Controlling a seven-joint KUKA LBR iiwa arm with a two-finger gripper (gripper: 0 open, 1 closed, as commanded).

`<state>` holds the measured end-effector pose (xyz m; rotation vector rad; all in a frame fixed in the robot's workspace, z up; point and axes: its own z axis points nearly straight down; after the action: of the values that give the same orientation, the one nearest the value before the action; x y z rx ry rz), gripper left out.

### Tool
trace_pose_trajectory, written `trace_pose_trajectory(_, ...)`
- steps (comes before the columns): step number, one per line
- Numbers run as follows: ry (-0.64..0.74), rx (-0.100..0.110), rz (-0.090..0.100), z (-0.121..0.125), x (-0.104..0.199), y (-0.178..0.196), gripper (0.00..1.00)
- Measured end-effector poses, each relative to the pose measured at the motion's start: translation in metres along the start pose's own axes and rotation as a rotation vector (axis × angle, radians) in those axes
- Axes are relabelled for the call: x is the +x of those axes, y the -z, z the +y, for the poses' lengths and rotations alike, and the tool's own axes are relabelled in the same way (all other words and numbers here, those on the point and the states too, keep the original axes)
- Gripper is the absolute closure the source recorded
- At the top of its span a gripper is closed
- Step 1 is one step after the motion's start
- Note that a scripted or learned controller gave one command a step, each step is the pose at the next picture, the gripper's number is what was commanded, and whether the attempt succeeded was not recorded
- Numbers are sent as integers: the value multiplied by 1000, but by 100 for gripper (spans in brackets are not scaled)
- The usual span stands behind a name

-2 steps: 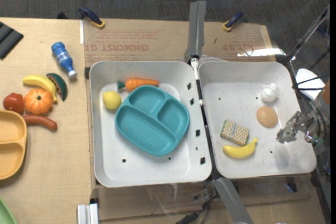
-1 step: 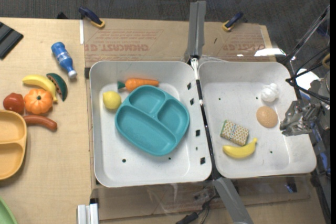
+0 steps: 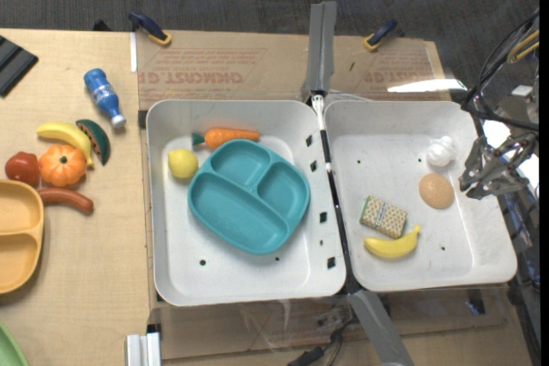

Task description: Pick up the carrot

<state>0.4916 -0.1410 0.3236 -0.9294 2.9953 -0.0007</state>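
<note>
The orange carrot [image 3: 228, 135] with a green stem end lies in the left bin [image 3: 171, 261], along the far side, just behind the teal divided plate [image 3: 249, 195]. A yellow lemon [image 3: 182, 163] sits to the carrot's left front. My gripper [image 3: 482, 180] hangs at the right edge of the right bin [image 3: 489, 261], far from the carrot, with its dark fingers pointing down near the brown egg [image 3: 437, 191]. Nothing shows between the fingers.
The right bin holds a white object [image 3: 440, 153], a cracker-like block [image 3: 383, 217] and a banana [image 3: 393, 243]. On the bench to the left lie a blue bottle [image 3: 104, 98], toy fruit [image 3: 62, 165], a sausage [image 3: 65, 200] and a yellow tray [image 3: 17, 236].
</note>
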Motion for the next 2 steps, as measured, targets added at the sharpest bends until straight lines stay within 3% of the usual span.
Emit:
trace_pose_trajectory(1,-42,-1,1,-48,34,-14,100)
trace_pose_trajectory(2,-182,-1,2,-64,48,-21,100)
